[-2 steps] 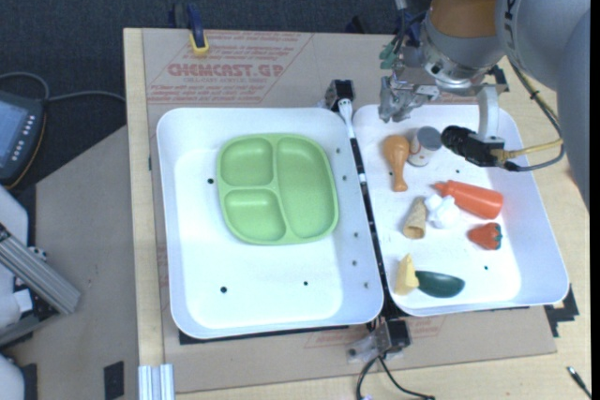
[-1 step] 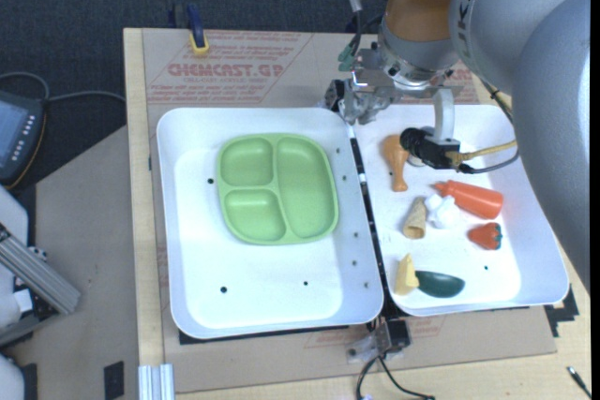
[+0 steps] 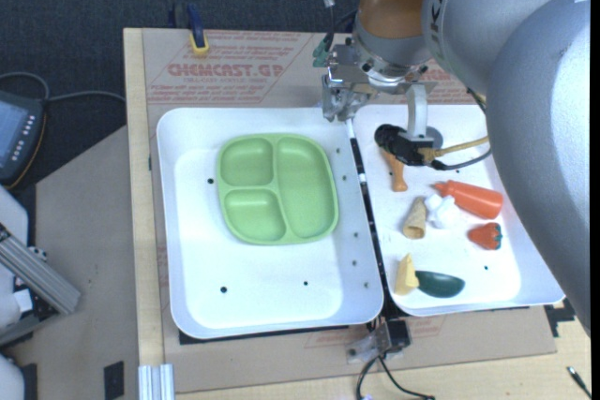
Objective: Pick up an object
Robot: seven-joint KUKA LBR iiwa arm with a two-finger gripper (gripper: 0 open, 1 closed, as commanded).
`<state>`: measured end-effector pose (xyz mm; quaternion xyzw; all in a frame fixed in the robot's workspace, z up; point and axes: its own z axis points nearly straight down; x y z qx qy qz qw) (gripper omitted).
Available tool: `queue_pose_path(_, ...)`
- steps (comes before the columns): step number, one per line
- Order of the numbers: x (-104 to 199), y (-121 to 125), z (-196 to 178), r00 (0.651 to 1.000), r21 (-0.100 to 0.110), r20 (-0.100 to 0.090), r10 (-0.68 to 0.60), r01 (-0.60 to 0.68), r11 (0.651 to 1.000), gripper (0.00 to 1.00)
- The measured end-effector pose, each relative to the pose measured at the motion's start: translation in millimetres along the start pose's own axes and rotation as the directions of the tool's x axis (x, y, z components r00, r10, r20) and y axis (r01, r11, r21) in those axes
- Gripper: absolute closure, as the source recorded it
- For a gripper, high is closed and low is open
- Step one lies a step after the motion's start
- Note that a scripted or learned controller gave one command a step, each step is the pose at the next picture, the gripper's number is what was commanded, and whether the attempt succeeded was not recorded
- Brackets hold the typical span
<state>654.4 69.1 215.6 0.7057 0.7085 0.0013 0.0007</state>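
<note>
The gripper hangs at the far end of the bench, over the place where the left bin and the right bin meet at their far rims. From this slant I cannot tell whether it is open or closed (its metal tip shows as one grey mass), nor whether it touches the rim beneath it. The things to pick lie apart from it. A green divided plate rests in the left bin. In the right bin lie an orange carrot, a red pepper, a tan cone, a small orange stick, a yellowish wedge and, just beside the wedge, a dark green pod.
</note>
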Motion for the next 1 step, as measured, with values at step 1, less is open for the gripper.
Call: queue_pose_path(1, -9.0, -3.8, -1.1, 1.000, 0.004, 0.001, 0.005, -0.005, 1.000, 1.00)
